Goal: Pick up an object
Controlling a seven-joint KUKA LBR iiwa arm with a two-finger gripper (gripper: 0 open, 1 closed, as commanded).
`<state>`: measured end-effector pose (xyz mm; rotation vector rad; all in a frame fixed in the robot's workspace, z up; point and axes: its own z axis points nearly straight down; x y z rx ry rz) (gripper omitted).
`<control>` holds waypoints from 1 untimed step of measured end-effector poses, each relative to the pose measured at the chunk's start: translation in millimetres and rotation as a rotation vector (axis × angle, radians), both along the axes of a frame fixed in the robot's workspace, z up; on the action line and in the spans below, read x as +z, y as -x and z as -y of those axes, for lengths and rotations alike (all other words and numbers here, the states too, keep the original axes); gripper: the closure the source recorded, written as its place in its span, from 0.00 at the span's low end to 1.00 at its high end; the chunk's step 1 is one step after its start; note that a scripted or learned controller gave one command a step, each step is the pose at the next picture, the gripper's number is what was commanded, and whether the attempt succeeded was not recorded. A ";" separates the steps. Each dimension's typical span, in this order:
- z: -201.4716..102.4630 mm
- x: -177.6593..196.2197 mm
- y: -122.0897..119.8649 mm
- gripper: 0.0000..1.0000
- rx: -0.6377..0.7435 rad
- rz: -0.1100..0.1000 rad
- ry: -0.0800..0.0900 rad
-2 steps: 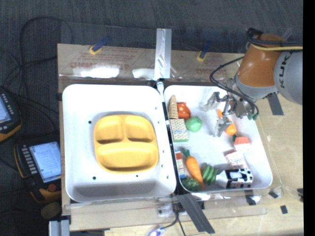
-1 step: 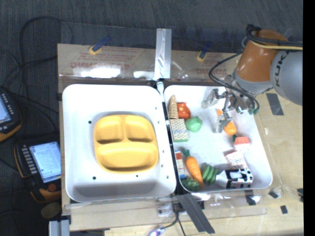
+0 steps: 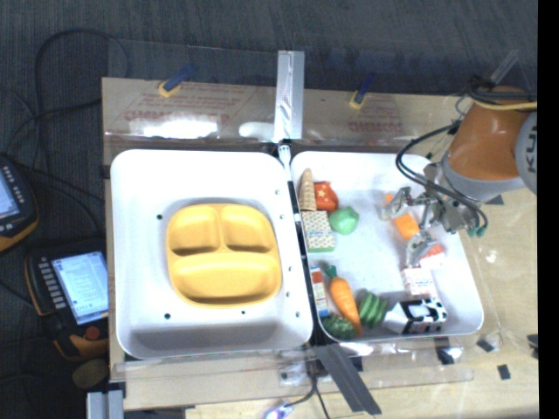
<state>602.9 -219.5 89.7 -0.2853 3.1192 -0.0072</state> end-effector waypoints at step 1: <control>0.0 11.8 -2.3 1.00 -0.001 0.007 0.003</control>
